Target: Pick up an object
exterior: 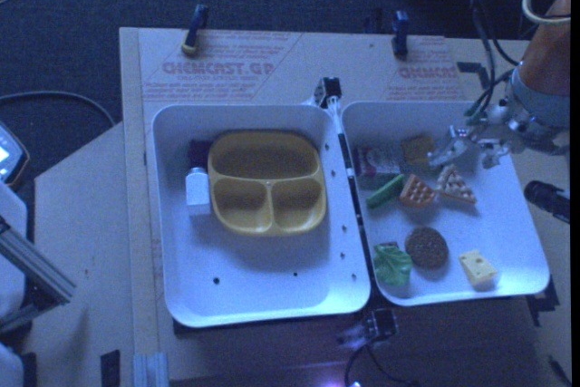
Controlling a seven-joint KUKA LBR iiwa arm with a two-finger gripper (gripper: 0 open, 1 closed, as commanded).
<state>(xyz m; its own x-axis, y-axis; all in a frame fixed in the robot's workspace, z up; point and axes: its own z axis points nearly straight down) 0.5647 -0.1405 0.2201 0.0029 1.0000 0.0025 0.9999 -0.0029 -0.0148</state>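
Fingers (458, 146) hover spread, gripping nothing, over the right bin (526, 227), pizza slice (455, 186) and waffle (418, 192) crowding just beneath.

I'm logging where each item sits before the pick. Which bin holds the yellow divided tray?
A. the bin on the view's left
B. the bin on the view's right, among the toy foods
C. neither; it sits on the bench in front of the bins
A: the yellow divided tray lies inside the left bin, beside a small white bottle, while the toy foods such as the cheese wedge lie in the right bin.
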